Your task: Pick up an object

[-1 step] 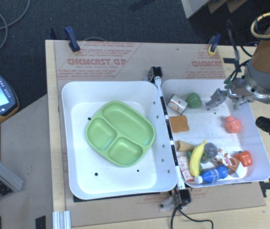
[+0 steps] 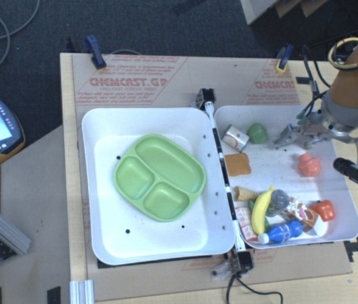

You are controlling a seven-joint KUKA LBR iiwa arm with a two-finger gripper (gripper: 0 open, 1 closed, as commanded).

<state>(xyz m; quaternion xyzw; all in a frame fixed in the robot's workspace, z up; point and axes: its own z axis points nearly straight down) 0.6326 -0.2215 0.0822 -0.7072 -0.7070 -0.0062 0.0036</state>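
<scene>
Grey arm w/ gripper over right bin, fingers spread, pinching nothing. Pink lump just below it; green ball to its left.

The grey arm (orange band above the wrist) reaches in from the right, claw low.

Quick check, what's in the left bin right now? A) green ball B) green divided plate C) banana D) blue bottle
B: the green divided plate lies alone in the left bin; the banana, blue bottle and green ball are all in the right bin.
</scene>
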